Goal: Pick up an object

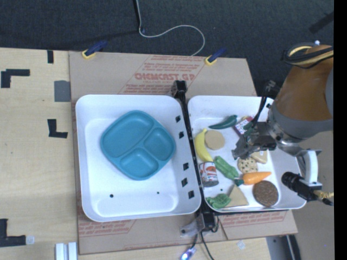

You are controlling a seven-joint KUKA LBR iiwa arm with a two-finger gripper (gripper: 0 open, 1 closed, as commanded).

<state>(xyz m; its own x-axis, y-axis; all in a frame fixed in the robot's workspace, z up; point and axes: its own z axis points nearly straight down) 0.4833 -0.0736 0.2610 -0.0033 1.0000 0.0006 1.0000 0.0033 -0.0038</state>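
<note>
The gripper (248, 148) sits low over the right bin (282, 206), just above a cracker (248, 164); whether its jaws are open I cannot tell; nothing looks lifted, so the pick seems undone.

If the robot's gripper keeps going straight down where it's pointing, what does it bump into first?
Probably the speckled cracker, which lies right under the gripper in the right bin. The orange carrot is just beyond it. Depth is hard to judge from this slanted view.
</note>
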